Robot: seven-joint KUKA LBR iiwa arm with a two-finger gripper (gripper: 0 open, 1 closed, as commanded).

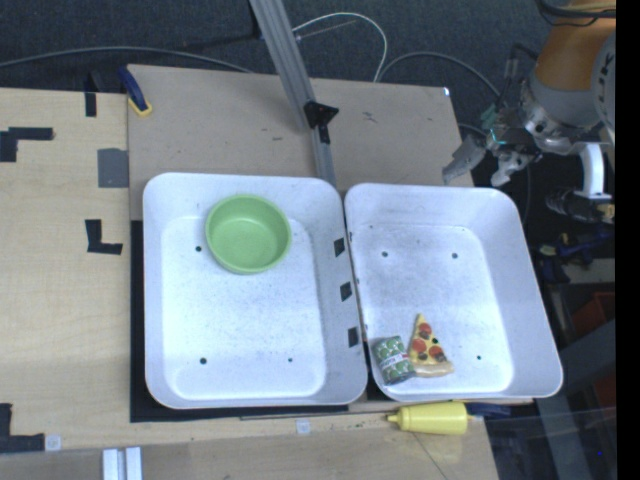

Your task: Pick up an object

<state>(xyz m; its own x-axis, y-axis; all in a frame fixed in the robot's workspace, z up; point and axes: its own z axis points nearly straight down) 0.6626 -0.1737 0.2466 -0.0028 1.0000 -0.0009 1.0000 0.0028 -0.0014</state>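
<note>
Gripper (487, 158) hangs past the right bin's (520, 268) far right corner, fingers spread, nothing between them. Pizza slice (429, 346) and green packet (391, 359) touch at its near edge. Green bowl (248, 233) in left bin (170, 298).

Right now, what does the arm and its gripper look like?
The arm is grey with a rounded orange band above the wrist. Dark cables loop near its top. The gripper is a cluster of grey and pale metal parts, with a small teal patch beside it.
</note>
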